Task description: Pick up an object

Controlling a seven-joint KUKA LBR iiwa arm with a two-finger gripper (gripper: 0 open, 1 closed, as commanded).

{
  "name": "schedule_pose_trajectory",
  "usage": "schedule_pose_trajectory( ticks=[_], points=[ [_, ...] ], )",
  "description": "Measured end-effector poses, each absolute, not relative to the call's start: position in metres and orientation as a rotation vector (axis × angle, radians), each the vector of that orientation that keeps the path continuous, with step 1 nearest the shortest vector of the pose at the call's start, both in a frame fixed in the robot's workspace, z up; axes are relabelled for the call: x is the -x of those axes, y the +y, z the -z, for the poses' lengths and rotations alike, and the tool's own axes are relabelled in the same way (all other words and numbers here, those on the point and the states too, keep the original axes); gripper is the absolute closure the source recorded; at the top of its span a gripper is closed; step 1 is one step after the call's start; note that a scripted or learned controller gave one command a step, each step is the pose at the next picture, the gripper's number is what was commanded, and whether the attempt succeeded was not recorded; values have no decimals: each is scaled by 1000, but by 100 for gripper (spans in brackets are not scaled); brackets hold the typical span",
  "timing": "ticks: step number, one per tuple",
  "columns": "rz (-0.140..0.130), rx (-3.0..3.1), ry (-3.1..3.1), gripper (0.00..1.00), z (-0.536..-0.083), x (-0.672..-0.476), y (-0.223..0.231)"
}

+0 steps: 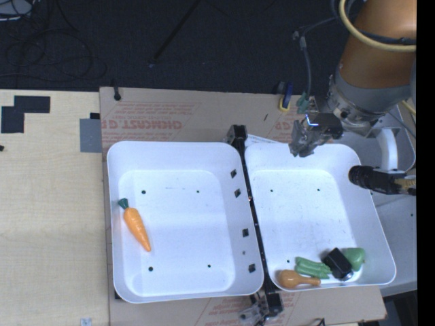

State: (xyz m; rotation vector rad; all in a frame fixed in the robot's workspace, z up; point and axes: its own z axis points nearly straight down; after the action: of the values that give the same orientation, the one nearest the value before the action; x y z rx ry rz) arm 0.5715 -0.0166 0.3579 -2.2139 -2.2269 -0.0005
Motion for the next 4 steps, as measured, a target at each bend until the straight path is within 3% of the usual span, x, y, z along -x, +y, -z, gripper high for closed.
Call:
schedule_pose_trajectory(
  ticks=[1,2,3,4],
  points=[
    [-1,2213,-2225,100,-371,-548,34],
    [19,2224,-2233,100,-547,-584,66],
    [-22,2216,-2213,100,-403,-617,51],
    [-8,2212,-2223,100,-386,-606,100]
  ],
)
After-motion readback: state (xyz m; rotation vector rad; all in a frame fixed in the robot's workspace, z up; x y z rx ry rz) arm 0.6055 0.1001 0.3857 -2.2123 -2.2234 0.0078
